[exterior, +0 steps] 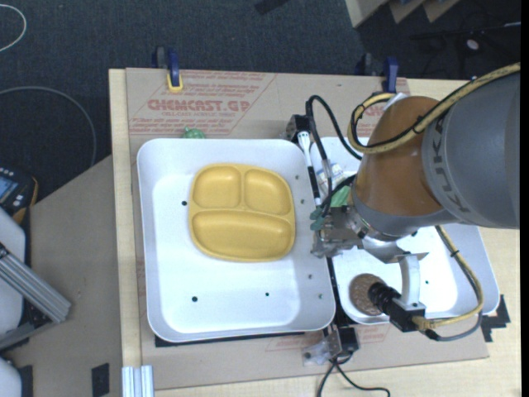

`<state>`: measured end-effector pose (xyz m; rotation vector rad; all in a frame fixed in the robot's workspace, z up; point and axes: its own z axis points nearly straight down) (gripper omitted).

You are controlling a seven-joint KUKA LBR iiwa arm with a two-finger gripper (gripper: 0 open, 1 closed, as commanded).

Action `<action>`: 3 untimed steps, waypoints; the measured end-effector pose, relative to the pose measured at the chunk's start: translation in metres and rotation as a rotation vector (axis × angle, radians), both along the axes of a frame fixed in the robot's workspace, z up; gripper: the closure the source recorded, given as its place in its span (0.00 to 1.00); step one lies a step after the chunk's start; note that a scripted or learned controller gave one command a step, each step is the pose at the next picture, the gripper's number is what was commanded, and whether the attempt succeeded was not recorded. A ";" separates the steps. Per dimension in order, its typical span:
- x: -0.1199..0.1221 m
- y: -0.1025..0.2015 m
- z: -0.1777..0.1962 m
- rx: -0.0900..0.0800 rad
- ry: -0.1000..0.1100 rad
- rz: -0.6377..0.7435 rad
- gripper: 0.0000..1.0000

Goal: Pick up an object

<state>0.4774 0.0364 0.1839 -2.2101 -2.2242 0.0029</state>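
Note:
A yellow divided plate (242, 212) lies flat in the upper middle of the left bin (165, 246). A brown round object (364, 290) rests at the near left corner of the right bin (455, 284). My gripper (325, 233) hangs over the seam between the two bins, just right of the plate's edge and above the brown object. A green bit (339, 193) shows beside the wrist. The orange band and grey arm (430, 168) cover most of the right bin.
Black cables (318, 139) run along the divide between the bins. A small green item (192, 133) lies on the cardboard just behind the left bin. Blue clamps (171, 60) hold the board at the back edge.

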 end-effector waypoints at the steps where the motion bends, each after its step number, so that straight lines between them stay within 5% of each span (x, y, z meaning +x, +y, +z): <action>1: 0.002 0.006 0.058 -0.003 -0.010 -0.004 1.00; 2: 0.009 0.083 0.156 0.000 -0.015 0.001 1.00; 3: 0.002 -0.052 0.161 -0.006 -0.007 -0.018 1.00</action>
